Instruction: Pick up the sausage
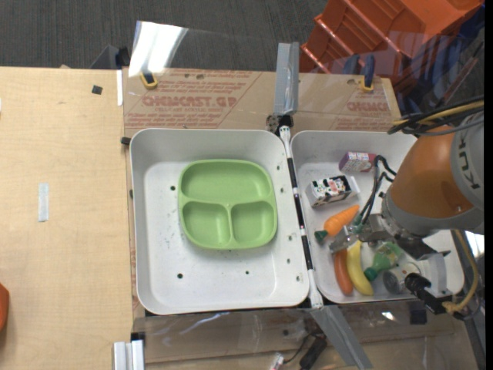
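The sausage, reddish-orange, lies near the front of the right bin, touching the yellow banana on its right and just below the carrot. The gripper hangs above these items at the banana's upper end, nothing visibly between its fingers; whether they are parted cannot be told. The left bin holds a green divided plate.

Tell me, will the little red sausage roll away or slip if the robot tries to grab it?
Probably a bit of both. The sausage looks smooth and glossy, so it may slip. It is long and rounded, so a nudge could roll it, though the banana lying right beside it and the bin wall close by should stop it quickly. It looks like stiff toy plastic, so likely light.
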Controlling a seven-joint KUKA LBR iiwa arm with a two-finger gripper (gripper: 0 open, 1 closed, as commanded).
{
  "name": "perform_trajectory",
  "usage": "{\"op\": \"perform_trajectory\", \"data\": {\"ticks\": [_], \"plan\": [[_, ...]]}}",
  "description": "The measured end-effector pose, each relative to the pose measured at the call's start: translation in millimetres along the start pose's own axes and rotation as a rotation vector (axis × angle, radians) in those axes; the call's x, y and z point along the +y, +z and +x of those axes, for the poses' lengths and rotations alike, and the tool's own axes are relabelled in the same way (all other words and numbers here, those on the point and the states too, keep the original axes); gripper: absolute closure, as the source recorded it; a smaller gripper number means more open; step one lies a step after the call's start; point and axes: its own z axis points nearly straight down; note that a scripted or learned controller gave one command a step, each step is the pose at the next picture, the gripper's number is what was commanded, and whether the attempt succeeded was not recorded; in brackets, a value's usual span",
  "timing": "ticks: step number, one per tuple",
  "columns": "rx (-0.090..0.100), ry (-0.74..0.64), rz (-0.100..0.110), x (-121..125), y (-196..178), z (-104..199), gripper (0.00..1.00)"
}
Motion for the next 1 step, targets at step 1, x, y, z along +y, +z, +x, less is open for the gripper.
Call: {"op": "perform_trajectory", "data": {"ticks": [1], "plan": [[-0.001,0.007,-0.003,29.2,-0.9,-3.0,0.00]]}}
